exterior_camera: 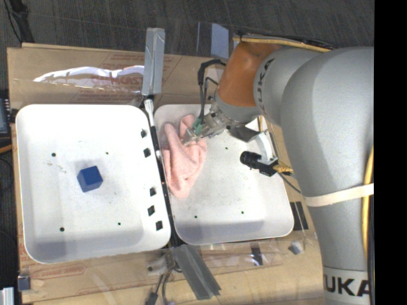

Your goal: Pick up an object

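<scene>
Gripper [201,129] is down on the pink cloth [183,157] at the right bin's [241,224] upper left; can't tell its state. Cloth lies mostly flat on the bin floor, so lift not done, grasp unconfirmed. Blue cube [90,178] untouched in left bin [38,234]

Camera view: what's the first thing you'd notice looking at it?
The big grey arm with its orange band fills the right side, its gripper down on a pink cloth in the right bin. A small blue cube sits alone in the left bin.
</scene>
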`<state>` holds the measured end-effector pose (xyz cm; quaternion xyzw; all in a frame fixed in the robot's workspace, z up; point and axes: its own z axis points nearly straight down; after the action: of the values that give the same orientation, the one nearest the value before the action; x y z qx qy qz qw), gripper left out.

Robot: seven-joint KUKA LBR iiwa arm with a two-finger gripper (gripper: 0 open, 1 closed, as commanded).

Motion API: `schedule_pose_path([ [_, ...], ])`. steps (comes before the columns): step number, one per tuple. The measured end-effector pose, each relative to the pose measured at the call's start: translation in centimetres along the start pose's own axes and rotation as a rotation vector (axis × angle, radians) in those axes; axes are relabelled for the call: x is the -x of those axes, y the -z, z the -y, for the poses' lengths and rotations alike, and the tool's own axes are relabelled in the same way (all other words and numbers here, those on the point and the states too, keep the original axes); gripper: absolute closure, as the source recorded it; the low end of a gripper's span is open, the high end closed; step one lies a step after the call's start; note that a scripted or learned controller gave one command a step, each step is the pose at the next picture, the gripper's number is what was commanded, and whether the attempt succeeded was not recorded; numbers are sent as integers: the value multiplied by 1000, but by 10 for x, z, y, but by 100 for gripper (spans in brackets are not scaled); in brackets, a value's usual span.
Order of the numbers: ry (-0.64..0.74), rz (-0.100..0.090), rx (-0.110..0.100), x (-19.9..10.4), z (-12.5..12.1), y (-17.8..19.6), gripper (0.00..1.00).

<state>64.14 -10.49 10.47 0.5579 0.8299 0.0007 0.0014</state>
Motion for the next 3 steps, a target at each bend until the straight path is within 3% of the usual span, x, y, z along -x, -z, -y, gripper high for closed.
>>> schedule_pose_path([
  [1, 0, 1, 0, 0, 0, 0, 0],
  [2, -48, 0, -2, 0, -17, -12, 0],
  [3, -48, 0, -2, 0, -17, -12, 0],
])
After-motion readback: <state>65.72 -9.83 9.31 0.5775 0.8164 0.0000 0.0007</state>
